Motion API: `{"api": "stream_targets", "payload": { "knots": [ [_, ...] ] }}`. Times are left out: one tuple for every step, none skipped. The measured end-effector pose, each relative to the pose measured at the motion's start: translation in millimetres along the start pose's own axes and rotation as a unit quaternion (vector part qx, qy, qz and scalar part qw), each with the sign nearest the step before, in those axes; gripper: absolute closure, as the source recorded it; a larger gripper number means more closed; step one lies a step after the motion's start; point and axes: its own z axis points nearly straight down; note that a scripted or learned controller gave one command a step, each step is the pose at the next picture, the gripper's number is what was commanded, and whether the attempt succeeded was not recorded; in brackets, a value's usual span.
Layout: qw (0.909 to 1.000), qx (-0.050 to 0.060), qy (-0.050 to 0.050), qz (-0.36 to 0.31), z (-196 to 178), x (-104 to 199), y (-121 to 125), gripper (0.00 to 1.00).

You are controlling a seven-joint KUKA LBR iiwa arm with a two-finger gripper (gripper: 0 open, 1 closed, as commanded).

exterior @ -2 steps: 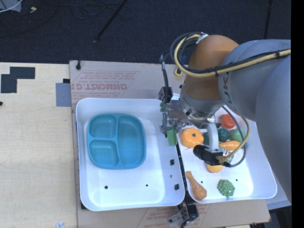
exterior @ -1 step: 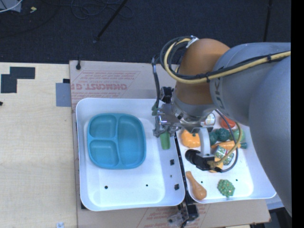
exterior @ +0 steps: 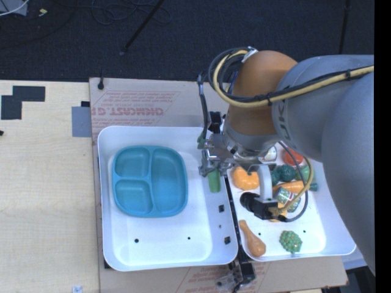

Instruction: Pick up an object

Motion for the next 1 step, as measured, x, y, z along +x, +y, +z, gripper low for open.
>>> {"api": "stream_targets", "payload": {
  "knots": [
    [1.0, -0.001, 0.0, 0.0, -18.9, -5.0, 0.4, 1.0]
  ]
}}
